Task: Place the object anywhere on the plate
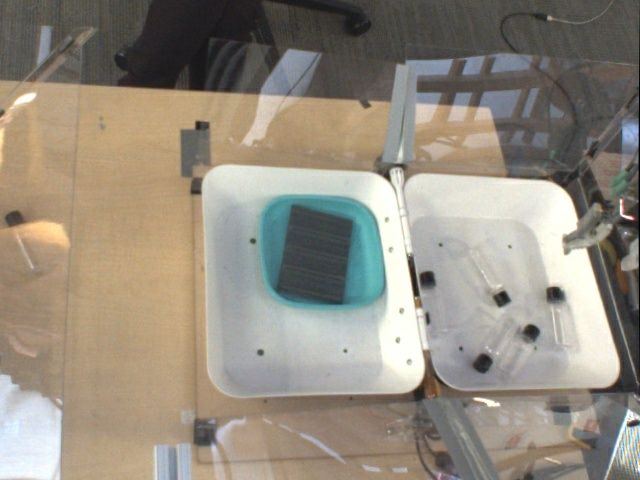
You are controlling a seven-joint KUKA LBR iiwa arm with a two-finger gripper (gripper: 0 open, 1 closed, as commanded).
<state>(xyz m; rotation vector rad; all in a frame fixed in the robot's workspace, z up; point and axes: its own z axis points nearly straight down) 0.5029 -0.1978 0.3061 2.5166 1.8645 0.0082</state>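
A teal plate with rounded corners rests in the upper middle of the left white bin. On it lies a dark grey ribbed rectangular object. The object is flat, its long side runs front to back, and it sits well inside the plate's rim.
The right white bin holds several clear vials with black caps, scattered over its middle and front. A metal rail runs back from the seam between the bins. Cables and fittings crowd the right edge. Bare wooden bench lies to the left.
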